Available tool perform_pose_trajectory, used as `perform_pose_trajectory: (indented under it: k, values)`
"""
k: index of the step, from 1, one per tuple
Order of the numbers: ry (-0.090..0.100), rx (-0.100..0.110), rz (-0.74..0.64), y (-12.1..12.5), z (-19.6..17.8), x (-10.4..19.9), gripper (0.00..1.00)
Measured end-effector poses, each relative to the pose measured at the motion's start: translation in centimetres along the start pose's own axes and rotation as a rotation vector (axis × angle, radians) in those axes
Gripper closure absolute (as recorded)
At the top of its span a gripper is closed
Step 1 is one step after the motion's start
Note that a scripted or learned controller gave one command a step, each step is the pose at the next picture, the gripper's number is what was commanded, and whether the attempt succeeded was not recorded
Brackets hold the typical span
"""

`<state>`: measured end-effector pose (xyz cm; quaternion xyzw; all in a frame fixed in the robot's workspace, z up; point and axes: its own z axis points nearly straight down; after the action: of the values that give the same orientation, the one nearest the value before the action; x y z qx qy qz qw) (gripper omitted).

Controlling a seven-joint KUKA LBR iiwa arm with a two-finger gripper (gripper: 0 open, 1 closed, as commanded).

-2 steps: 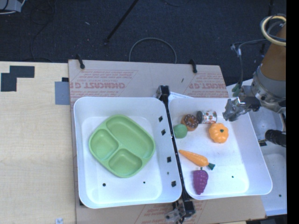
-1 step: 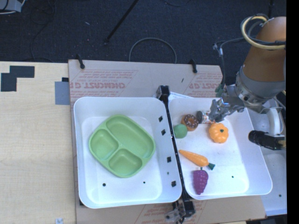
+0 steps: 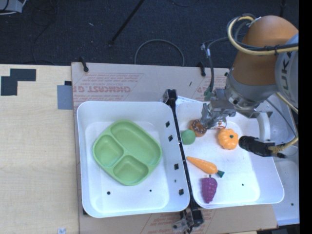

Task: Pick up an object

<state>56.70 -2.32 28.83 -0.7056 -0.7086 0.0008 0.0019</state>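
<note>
— White plastic walls frame both shallow bins; how much room is there in the right bin?

— Its near right corner is bare floor, and so is the strip along its right wall. The far left part is crowded. The black divider between the two bins runs just beside the toys there.

— What sits around the tool?

— A small green ball lies against the divider side. Just right of it is a brown ring-shaped doughnut toy. A small orange pumpkin toy rests further right, near a black cylindrical part of the arm. Nearer the camera, an orange plastic carrot with a green tip lies slantwise, and a purple bunch of toy grapes lies below it.

— And the left bin?

— It holds a light green plastic tray with three compartments, well apart from the arm.

— Where is the two-finger gripper?

— Low over the far left part of the right bin, its tips just beside the doughnut toy, between it and the pumpkin toy. Whether it touches either I cannot tell.

— Are its jaws apart or together?

— I cannot tell; the grey metal wrist hides them, and nothing is seen held.
</note>
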Motion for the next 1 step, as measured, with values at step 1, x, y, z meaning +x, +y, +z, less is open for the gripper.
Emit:
perform_pose_trajectory:
  k: [1]
  values:
    - [0.0,0.002,0.0,-0.71,2.28,5.09,1.0]
